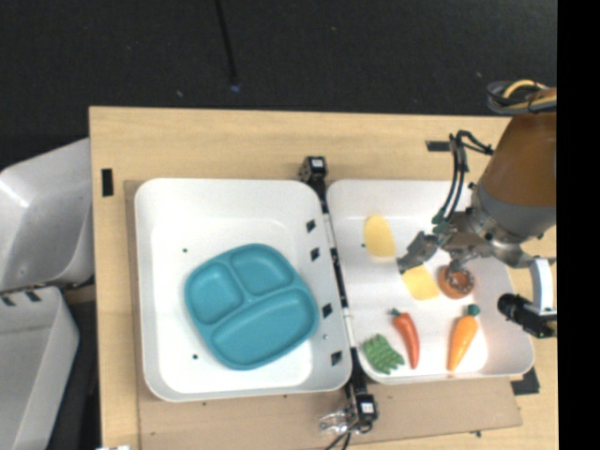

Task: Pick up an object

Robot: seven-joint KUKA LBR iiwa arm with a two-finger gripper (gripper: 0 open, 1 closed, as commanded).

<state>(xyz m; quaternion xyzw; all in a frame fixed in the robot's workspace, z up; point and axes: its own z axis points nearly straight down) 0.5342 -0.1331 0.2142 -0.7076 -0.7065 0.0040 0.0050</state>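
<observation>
Hovering over the right bin (525, 368), the gripper (433, 262) has its fingers spread with nothing between them, a yellow block (421, 284) lying just at its seven o'clock, long axis running ten to four.

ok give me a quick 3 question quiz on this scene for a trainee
1. True or false: the blue divided plate lies in the left bin.
2. Which lies nearest the gripper? A) green leafy toy B) yellow block C) orange carrot
3. Fill in: the red-orange carrot lies in the ____ bin.

Key: 1 true; 2 B; 3 right
</observation>
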